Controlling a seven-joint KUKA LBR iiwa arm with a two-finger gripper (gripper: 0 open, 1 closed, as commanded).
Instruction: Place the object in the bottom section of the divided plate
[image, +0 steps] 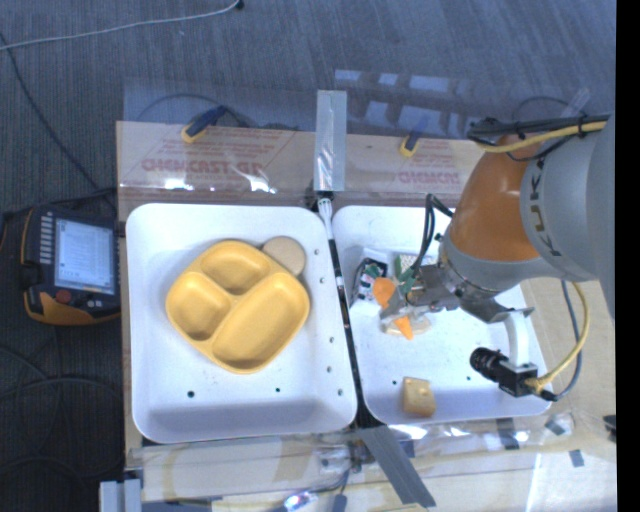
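Our tan block (418, 396) sits alone; we can't tell the gripper (405, 295) state among small things (385, 292); we might grab wrong.

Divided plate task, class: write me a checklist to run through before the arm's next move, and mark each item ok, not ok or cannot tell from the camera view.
1. The yellow divided plate sits flat in the left bin: ok.
2. Its bottom section, the largest, has room for an object: ok.
3. The hand is over the small cluster of orange and green objects in the right bin: ok.
4. An object is held between the fingers: cannot tell, the wrist hides them.
5. The tan block lies apart from the hand, near the right bin's front wall: ok.
6. The round tan piece beside the plate's upper edge stays out of the bottom section: ok.
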